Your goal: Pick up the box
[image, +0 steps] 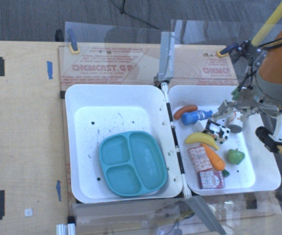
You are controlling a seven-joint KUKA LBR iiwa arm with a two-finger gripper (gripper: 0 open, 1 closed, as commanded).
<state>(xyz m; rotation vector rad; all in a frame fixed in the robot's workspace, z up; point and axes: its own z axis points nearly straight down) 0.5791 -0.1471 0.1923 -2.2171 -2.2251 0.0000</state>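
Observation:
The box (203, 169) is red and white and lies flat in the near part of the right bin (266, 180). An orange carrot (214, 157) leans across its upper right edge. My gripper (229, 109) hangs over the far middle of that bin, well beyond the box, close to a black-and-white toy (218, 131) and a blue bottle (197, 116). Nothing shows in its grasp.
The right bin also holds a red sausage (185, 111), a banana (202, 138) and a green pepper (235, 156). A teal divided plate (132, 163) lies in the left bin (82, 106). The arm (277, 67) comes in over the right bin's far right corner.

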